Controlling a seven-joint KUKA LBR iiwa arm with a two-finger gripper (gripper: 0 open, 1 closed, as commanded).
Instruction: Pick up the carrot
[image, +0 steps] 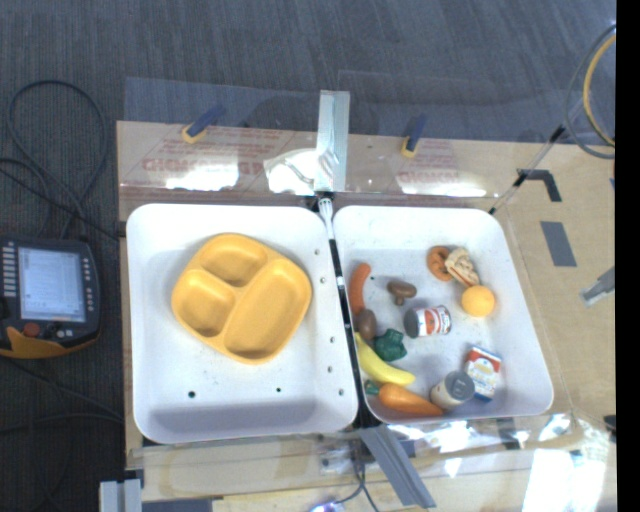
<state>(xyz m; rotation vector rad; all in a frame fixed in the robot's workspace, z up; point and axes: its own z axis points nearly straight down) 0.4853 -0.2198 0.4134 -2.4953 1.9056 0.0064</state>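
A: Since the carrot (408, 401) is what matters, where does it lie?

B: In the right bin (520, 300), down at the near wall, on its side. Its thick end points toward the wall between the bins and its tip toward a grey-topped tin (455, 388), which it seems to touch.

A: What else is close to it?

B: A banana (383, 368) lies just above it, slanting along the same wall, and may touch its thick end. Above the banana is a green piece (390, 345), then a dark brown lump (367, 323).

A: Could anything be mistaken for it?

B: A long orange-red piece (358, 280) stands higher up by that wall, well apart from the carrot. I cannot tell what it is.

A: And the rest of that bin?

B: A red-labelled can (428, 321) in the middle, a small brown thing (402, 291) above it, an orange ball (479, 301), a round brown-and-tan item (452, 264) toward the far corner, and a small carton (484, 370) beside the tin.

A: The left bin (150, 400)?

B: It holds a yellow plate (240, 297) with three compartments.

A: And the claw: open, closed, holding anything?

B: I cannot tell. The carrot lies free in the bin.
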